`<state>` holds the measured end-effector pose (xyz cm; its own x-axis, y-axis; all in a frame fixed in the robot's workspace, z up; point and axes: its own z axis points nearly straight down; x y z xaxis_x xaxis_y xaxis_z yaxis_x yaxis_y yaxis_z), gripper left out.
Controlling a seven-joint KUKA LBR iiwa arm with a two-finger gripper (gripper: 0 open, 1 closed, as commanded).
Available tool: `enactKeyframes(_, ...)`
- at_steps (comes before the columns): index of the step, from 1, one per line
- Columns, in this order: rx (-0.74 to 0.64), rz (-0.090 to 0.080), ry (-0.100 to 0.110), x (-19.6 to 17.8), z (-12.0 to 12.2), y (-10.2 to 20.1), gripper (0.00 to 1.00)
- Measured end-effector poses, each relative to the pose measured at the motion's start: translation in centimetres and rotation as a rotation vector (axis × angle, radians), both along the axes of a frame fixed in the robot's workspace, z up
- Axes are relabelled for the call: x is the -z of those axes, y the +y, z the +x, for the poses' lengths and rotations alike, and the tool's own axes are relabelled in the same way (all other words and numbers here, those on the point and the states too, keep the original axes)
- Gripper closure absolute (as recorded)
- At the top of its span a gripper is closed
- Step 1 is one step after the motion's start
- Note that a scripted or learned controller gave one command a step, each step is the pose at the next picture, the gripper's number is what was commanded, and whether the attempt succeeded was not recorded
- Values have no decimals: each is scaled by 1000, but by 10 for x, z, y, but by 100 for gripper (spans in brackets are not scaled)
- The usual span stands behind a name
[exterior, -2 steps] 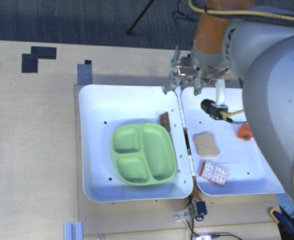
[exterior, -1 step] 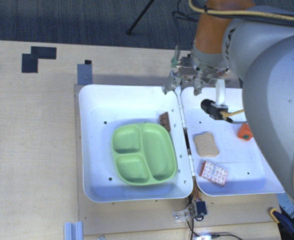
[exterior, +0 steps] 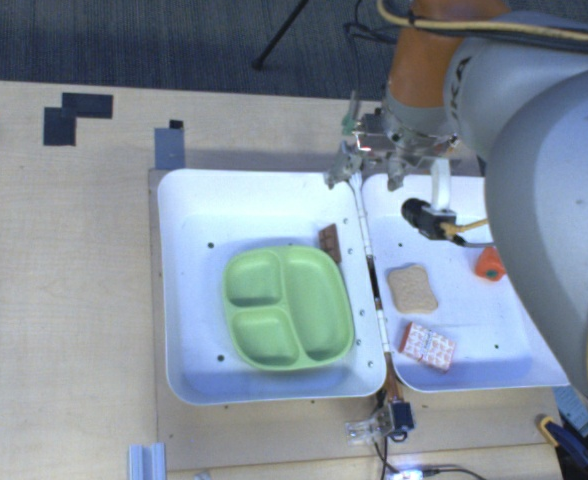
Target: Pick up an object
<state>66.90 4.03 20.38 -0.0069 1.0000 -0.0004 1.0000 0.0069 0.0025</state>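
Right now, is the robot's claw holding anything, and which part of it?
It cannot be told. The gripper sits above the far rims where the two white bins meet, and no object shows between its fingers from this view.

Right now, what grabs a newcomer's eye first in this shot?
The big green divided plate in the left bin stands out most, bright against the white. Next is the grey arm with its orange band filling the right side, its end effector at the far end of the wall between the bins. The right bin holds small things: a tan slice, a red-patterned packet and an orange piece.
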Motion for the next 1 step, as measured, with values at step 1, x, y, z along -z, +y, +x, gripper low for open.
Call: enactKeyframes(1, 0, 0, 0, 0, 0, 0, 0)
